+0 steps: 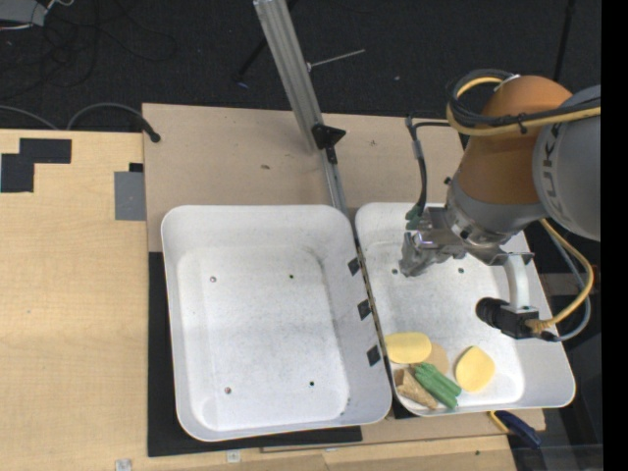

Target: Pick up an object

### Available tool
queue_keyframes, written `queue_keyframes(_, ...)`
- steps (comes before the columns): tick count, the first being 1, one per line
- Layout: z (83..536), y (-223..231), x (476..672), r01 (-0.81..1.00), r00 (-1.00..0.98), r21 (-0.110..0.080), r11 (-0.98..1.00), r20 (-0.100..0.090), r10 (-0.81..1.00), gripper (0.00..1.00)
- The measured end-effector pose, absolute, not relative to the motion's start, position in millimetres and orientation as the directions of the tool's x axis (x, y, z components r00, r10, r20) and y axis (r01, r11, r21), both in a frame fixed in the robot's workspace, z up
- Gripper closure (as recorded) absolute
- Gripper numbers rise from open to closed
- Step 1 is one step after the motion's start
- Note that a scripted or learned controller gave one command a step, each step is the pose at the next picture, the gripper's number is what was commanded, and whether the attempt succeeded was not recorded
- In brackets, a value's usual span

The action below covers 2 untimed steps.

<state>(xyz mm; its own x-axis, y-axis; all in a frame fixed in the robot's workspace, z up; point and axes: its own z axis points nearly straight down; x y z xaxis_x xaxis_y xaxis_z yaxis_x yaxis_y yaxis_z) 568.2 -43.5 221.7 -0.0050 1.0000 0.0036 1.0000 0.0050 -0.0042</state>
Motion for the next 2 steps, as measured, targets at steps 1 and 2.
queue_keyframes(1, 219, 1, 548.3, 1.000, -0.004, -0.006, 0.004, 0.003, 1.000, 1.00)
queue_keyframes(2, 231, 52, 536.3, 1.000, -0.005, -0.003, 0.005, 0.002, 1.000, 1.00)
